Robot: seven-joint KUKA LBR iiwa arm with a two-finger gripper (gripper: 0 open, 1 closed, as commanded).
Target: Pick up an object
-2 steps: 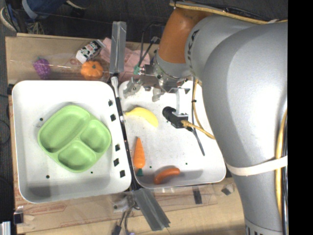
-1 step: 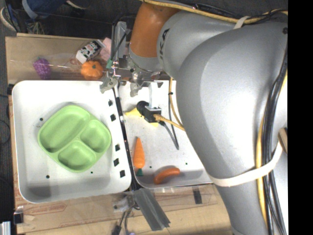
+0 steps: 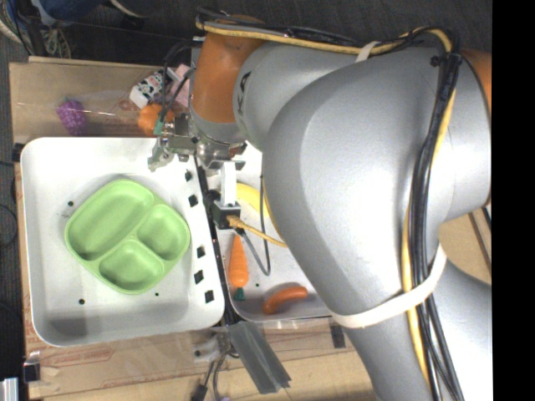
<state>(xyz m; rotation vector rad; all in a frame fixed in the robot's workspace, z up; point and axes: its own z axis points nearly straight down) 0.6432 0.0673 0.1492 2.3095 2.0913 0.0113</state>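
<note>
- 0 objects look lifted so far; the grasp remains to be done.
- Gripper [image 3: 171, 144] hangs beside the dividing wall [image 3: 201, 224]; its state I cannot tell.
- Carrot [image 3: 238, 261] lies right of that wall, green plate [image 3: 127, 236] left.

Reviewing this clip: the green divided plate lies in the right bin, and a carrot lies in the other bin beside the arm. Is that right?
Not quite. The camera view shows the green divided plate lying in the left bin, not the right one. The rest stands: the carrot lies in the other bin, beside the arm.
</note>
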